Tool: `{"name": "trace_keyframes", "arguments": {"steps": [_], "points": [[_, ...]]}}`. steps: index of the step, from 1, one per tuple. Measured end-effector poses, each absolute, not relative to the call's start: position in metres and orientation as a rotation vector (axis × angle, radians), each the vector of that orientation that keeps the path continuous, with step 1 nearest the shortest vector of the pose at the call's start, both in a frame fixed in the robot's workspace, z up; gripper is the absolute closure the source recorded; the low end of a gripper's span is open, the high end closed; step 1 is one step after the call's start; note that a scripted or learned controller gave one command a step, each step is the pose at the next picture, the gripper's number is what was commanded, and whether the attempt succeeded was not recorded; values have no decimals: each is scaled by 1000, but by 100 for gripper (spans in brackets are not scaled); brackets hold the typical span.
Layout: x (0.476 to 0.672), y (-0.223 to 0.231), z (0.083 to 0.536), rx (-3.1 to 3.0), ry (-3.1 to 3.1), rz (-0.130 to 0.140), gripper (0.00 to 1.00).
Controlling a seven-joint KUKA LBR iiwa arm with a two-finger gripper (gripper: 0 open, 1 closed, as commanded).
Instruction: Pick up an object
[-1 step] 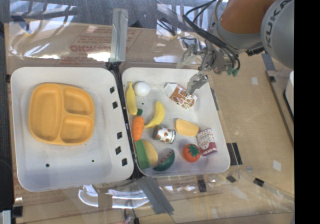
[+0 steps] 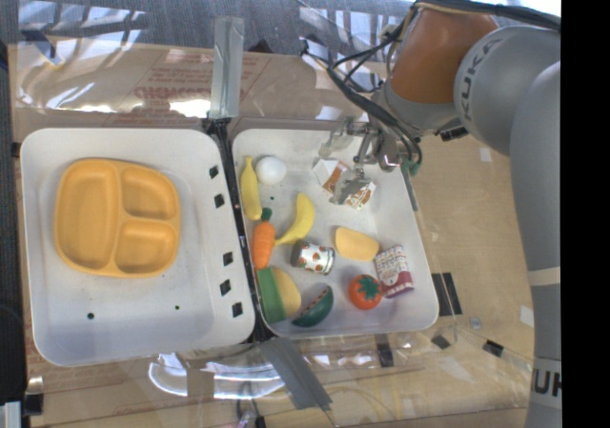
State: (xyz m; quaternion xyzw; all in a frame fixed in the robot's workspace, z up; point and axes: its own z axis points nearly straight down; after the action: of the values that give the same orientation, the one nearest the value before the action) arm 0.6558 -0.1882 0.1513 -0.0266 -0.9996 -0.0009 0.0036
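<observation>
The right bin point(image 2: 419, 254) holds several toy foods. A white egg point(image 2: 272, 170) and a yellow banana point(image 2: 250, 190) lie at its left wall, with a second banana point(image 2: 302, 219) nearer the middle. Below them are an orange carrot point(image 2: 263, 243), a small can point(image 2: 314, 257), a yellow wedge point(image 2: 355, 244), a tomato point(image 2: 363, 292), a red-and-white carton point(image 2: 394, 271) and a watermelon slice point(image 2: 315, 307). My gripper point(image 2: 365, 154) hangs over the bin's far right part. Just below it are two small white-and-orange packets point(image 2: 332, 175) point(image 2: 358, 193).
The left bin point(image 2: 57, 321) carries a yellow divided plate point(image 2: 116, 217). A green-and-yellow piece point(image 2: 279, 291) lies by the wall between the bins. The grey arm point(image 2: 515, 64) comes in from the upper right, with cables around the wrist.
</observation>
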Motion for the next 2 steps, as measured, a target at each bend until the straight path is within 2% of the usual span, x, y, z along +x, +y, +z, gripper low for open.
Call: {"name": "trace_keyframes", "arguments": {"steps": [1, 2], "points": [[655, -131, 102, 48, -3140, -3, 0], [603, -125, 94, 390, -3120, 1, 0]]}}
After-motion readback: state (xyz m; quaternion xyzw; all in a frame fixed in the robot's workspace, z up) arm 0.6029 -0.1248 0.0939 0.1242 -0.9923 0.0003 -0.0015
